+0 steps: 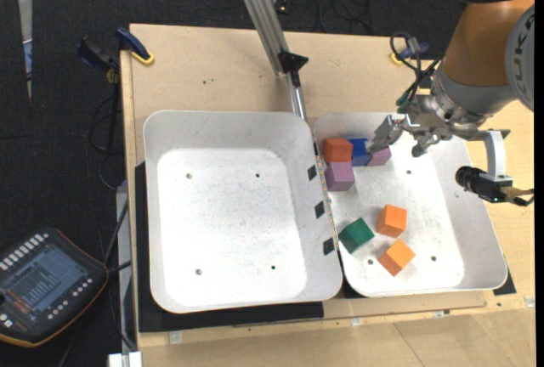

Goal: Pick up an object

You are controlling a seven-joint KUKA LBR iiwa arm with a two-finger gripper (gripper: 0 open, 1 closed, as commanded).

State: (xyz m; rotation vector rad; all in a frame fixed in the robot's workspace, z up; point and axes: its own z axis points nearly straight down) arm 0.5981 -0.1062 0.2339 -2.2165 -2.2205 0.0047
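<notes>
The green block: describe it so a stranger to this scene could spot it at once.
Look at the right-hand white bin, the one that holds all the blocks. Along its left wall, toward the near edge, lies the green block, below the purple block and left of two orange blocks. It is the only green thing in either bin.

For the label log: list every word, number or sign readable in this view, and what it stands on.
None can be read.
Pendant: its screen shows rows of text and icons, too small and blurred to read.
Arm: a dark mark at the frame's right edge may be part of a letter, cut off.
Blocks and bins: no markings.
</notes>
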